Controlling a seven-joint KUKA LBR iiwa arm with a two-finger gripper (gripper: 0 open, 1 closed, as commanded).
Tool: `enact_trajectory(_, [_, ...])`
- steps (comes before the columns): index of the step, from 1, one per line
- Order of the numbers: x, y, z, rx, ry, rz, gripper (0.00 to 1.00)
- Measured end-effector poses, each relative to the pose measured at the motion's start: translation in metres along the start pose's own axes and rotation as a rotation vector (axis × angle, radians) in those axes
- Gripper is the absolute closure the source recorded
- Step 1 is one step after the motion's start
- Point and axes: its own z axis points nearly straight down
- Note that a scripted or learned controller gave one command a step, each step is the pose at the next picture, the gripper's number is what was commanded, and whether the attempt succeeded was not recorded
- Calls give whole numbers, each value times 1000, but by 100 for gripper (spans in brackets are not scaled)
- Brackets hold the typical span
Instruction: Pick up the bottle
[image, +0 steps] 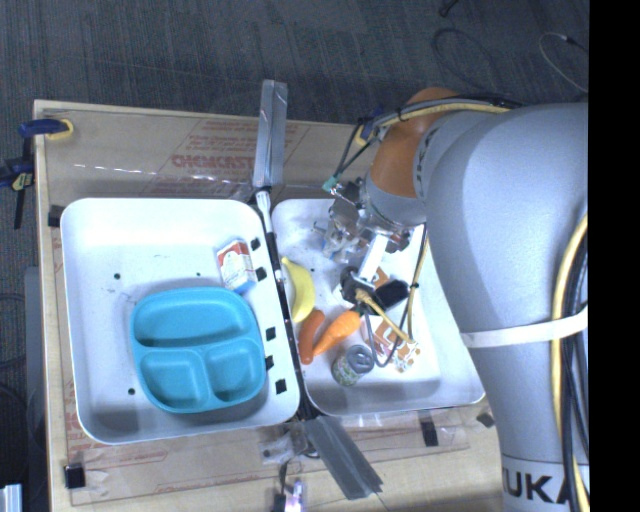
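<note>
Bottle (351, 366) nr right bin (455, 385) front edge; pincer (352, 240) grip unclear, prob. empty.

bright even overhead light, white bins (100, 250) slightly glaring, soft shadows, mild blur

Bulky grey KUKA arm (510, 230), orange band (400, 160) above the wrist, black and yellow cables, white KUKA lettering near its base

Single fixed overhead camera, slanted down on both bins (100, 240)
</note>
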Motion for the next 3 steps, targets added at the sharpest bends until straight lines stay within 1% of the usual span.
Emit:
enact_trajectory(1, [38, 0, 7, 28, -20, 205, 100])
enact_trajectory(2, [55, -44, -120, 27, -22, 393, 100])
enact_trajectory(3, [55, -44, -119, 28, -23, 392, 0])
